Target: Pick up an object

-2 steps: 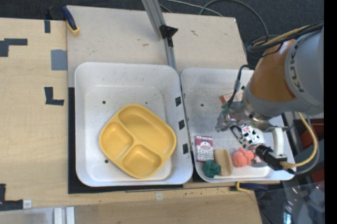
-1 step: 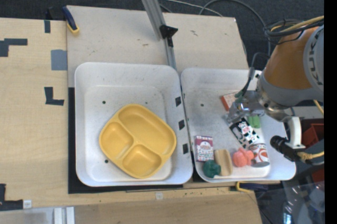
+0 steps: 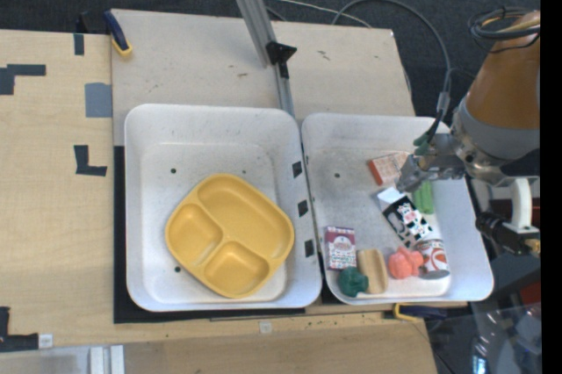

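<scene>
The arm comes in from three o'clock and its gripper (image 3: 420, 175) hangs low over the right bin (image 3: 351, 144), toward that bin's three o'clock side; whether the hand is wide, narrow or closed on anything cannot be told, since the wrist covers it from above.

The candidate objects all lie in this bin: a small reddish-tan packet (image 3: 387, 167) sits at about nine o'clock from the gripper, just beside it; a green piece (image 3: 425, 198) lies right under the gripper at six o'clock; a black-and-white patterned box (image 3: 407, 220) lies next to that, toward seven o'clock. Along the bin's six o'clock edge are a purple card packet (image 3: 340, 246), a dark green toy (image 3: 353, 282), a tan block (image 3: 372, 269), a pink-red toy (image 3: 404, 263) and a red-and-white item (image 3: 434, 259), packed close together.

The left bin (image 3: 211, 122) bears a yellow divided plate (image 3: 230, 233), well apart from the gripper.

The step in hand looks like the approach or descent onto the cluster below the gripper; nothing is seen lifted, so the pick counts as not yet done; the next move calls for settling on one item, most likely the green piece or the patterned box, closing squarely on it without snagging its neighbour, then raising it straight up.
</scene>
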Controlling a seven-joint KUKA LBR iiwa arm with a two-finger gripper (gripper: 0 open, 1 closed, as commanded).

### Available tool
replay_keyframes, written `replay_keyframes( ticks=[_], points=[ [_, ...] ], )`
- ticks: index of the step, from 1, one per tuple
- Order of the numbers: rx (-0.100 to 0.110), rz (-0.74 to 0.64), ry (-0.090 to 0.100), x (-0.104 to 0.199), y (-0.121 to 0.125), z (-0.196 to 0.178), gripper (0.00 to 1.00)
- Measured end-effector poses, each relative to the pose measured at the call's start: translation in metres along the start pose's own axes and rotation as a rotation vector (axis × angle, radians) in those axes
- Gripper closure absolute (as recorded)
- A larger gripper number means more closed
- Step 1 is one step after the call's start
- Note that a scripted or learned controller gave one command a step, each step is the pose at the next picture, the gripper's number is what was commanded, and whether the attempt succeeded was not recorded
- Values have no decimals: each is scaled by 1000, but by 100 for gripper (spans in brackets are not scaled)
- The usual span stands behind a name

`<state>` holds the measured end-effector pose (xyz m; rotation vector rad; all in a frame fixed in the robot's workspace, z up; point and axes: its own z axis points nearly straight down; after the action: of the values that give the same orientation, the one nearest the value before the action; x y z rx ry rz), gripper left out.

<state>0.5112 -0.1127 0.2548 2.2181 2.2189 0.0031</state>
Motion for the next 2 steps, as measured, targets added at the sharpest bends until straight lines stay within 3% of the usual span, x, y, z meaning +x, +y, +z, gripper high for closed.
replay_keyframes(
  ticks=[1, 2],
  points=[
    [5, -7, 3, 53, 15, -4, 100],
    [8, -6, 3, 107, 25, 14, 100]
  ],
)
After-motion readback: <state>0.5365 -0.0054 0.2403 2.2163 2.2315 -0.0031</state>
